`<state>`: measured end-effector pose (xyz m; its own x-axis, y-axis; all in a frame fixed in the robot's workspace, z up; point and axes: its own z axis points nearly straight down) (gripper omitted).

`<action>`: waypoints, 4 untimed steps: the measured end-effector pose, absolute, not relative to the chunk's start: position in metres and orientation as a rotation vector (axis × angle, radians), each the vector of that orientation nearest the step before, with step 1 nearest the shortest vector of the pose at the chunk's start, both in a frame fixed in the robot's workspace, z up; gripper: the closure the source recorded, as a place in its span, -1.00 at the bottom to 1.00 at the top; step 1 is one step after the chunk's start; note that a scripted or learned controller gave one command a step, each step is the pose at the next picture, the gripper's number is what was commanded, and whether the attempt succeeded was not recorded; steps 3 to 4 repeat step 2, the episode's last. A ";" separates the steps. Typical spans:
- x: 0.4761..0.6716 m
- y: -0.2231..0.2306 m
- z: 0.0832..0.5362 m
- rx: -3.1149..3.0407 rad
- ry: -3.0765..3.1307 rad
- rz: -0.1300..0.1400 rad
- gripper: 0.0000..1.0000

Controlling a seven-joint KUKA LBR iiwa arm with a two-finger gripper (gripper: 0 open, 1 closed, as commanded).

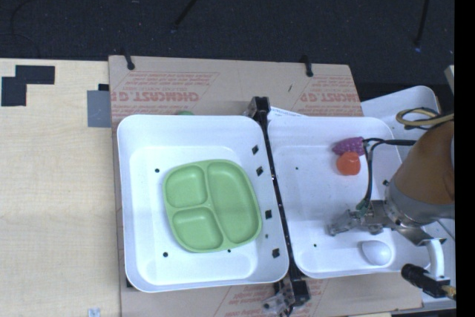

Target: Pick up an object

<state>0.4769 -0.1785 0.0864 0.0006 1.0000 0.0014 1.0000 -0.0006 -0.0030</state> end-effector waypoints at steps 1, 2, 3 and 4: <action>0.478 -0.180 0.099 -2.226 -2.215 -0.001 1.00; 0.476 -0.187 0.160 -2.224 -2.222 -0.001 1.00; 0.476 -0.187 0.160 -2.224 -2.222 -0.001 1.00; 0.476 -0.187 0.160 -2.224 -2.222 -0.001 1.00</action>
